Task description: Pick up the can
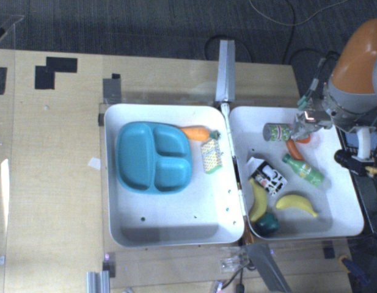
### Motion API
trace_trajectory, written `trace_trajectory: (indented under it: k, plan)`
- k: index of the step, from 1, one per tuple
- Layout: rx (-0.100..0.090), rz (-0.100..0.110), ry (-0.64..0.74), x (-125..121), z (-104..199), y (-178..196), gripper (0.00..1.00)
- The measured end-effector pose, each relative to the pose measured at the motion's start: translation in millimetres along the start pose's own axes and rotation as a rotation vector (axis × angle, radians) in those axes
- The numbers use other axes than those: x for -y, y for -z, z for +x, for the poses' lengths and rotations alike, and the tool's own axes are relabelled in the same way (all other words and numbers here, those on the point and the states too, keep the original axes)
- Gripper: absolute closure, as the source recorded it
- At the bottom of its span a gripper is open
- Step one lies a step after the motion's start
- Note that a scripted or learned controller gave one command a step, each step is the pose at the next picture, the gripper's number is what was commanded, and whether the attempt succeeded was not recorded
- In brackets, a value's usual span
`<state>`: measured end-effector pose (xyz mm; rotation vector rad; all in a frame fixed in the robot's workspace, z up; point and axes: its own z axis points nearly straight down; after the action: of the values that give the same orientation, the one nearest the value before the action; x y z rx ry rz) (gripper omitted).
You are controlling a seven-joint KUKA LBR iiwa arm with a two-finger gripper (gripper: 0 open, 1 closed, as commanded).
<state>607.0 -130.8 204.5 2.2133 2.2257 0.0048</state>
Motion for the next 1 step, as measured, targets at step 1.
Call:
trace_trajectory:
  k: [1]
  plan:
    - [0.001,-0.004,0.01,-26.6,39.6,-114.5,0.0]
